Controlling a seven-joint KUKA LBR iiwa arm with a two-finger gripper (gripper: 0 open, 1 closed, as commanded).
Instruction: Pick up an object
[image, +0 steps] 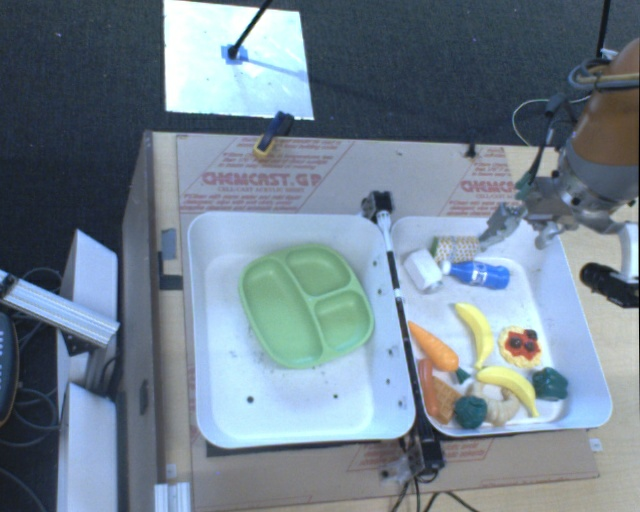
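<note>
The right bin (565, 290) holds several toy foods. A blue bottle (478, 274) lies near its back, with a white cylinder (421, 270) and a small patterned box (455, 247) beside it. Further forward are two bananas (475, 332) (507, 387), a carrot (433, 343), a small pizza (521, 345) and two broccoli pieces (549, 382) (470, 410). My gripper (520, 232) hangs over the bin's back right part, above and just right of the blue bottle. It is open, its fingers (497, 226) spread, with nothing between them.
A green divided plate (305, 305) lies in the left bin (225, 390). A metal divider strip (392, 275) runs between the bins. A yellow and black tool (270, 135) lies on the cardboard behind them. Loose cables (530, 115) hang near the arm.
</note>
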